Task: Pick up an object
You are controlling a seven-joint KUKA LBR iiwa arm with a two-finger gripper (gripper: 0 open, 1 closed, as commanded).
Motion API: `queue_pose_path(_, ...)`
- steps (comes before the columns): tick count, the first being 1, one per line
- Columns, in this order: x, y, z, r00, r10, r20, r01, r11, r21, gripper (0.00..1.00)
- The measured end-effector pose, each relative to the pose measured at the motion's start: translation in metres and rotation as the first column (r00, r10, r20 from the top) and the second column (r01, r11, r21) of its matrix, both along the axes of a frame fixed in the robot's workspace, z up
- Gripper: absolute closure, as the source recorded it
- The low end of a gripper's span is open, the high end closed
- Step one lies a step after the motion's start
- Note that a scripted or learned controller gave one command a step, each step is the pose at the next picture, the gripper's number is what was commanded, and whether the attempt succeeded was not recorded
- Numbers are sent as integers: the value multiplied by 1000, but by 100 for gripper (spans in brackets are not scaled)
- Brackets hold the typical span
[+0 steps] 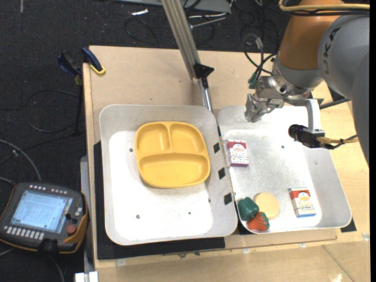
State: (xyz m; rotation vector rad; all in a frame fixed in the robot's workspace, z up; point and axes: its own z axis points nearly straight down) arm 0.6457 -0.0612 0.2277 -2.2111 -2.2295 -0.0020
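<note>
Two white bins [117, 157] sit side by side. The left holds one yellow divided tray [173, 154]. The right holds two small cartons [238, 154], one tan disc [267, 203], one green piece [247, 206] and one red piece [258, 221].

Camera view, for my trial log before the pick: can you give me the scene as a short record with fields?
left bin: holds a yellow divided tray
right bin: red-and-white box near its left wall; second small box, pale disc, green piece and red piece along the near edge
gripper: over the right bin's far left corner, nothing seen in it
pick: not yet done
</note>
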Motion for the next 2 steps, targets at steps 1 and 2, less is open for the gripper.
queue_pose_path(1, -10, 57, 12, 1000, 0, 1, 0, 1000, 0, 100)
queue_pose_path(2, -22, 110, 0, 1000, 0, -2, 0, 1000, 0, 100)
